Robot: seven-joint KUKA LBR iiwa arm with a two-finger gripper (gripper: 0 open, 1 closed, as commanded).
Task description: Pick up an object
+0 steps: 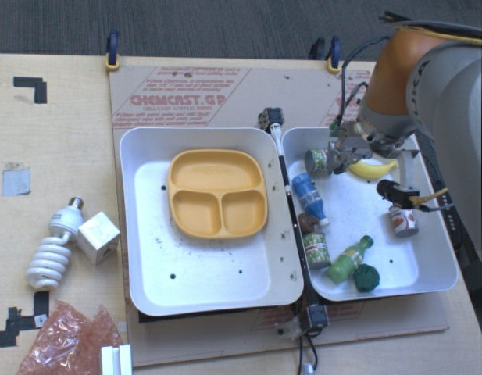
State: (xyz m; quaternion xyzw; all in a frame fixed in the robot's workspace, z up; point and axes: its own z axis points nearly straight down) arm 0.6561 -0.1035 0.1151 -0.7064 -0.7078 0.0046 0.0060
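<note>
Yellow against the white of the right bin (436, 276), a banana (373, 169) lies in the upper right of the frame, and the gripper (344, 153) is low over that bin's upper left part, just beside the banana's left end and near a small green can (317, 160). The step in hand looks like the reach or the closing for a grasp, not the lift. Whether the gripper is released or clenched I cannot tell; nothing is plainly held, and contact with the banana or can is unclear. The next move likely calls for centring on one item, closing firmly, then rising straight. Lower in the bin lie a blue bottle (308, 195), a green bottle (349, 261) and a red can (403, 222).
</note>
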